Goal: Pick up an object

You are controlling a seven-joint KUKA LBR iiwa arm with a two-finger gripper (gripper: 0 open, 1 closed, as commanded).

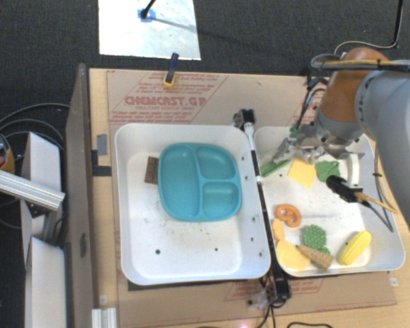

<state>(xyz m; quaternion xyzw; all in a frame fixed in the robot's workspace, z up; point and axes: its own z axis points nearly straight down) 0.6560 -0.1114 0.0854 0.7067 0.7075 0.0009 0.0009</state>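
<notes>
My gripper (295, 149) hangs low over the back left part of the right bin (386, 241). Just under and left of it lies a slim green pod (276, 165), close to the bin's left wall. A yellow cheese wedge (303, 174) rests right in front of the gripper, and a green leafy piece (327, 169) lies beside the wedge on its right. Whether anything is held cannot be made out.
Toward the front, the right bin holds an orange pretzel (288, 214), a green bumpy piece (314, 236), a yellow corn cob (353, 247), a cone (316, 257) and a pale yellow piece (290, 257). In the left bin (133, 251), a teal divided plate (198, 182) sits beside a brown block (151, 171).
</notes>
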